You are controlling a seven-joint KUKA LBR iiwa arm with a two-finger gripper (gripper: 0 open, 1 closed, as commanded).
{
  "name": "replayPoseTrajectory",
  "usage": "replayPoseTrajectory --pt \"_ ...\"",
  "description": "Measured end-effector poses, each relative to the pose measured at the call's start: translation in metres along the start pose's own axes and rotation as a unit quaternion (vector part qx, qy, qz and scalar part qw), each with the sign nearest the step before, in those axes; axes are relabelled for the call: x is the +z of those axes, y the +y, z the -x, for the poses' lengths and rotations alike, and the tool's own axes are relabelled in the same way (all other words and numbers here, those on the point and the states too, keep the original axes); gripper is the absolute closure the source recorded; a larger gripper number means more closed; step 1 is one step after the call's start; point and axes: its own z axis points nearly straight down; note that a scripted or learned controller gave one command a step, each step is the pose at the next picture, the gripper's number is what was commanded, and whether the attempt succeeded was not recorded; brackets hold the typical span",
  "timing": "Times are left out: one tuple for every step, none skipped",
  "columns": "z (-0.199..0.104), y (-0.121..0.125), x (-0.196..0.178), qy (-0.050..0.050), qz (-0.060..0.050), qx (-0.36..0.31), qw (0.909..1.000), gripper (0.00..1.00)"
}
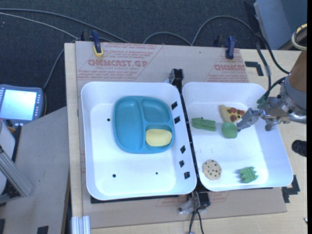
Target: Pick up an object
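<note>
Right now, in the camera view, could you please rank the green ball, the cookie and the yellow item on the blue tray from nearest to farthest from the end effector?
1. Green ball: right bin, just left of the end effector.
2. Cookie: right bin, near its front left corner.
3. Yellow item: left bin, in a compartment of the blue tray.

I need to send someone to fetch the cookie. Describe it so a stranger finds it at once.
Look in the right-hand white bin, at its near left corner beside the divider. The cookie lies there flat, a round tan disc with dark specks. Its neighbours are all green except the pizza slice at the far side, and none is a speckled disc.
</note>
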Motion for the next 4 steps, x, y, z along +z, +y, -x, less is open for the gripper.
replayPoseTrajectory --pt "0.0 0.002 -0.007 -0.001 0.007 -0.002 1.0 0.0" --pt "-0.003 0.002 0.056 0.0 0.004 -0.001 1.0 0.0" --pt "0.005 -0.002 0.105 0.0 0.004 -0.001 1.0 0.0" --pt "0.005 -0.001 0.157 0.0 0.005 -0.001 1.0 0.0"
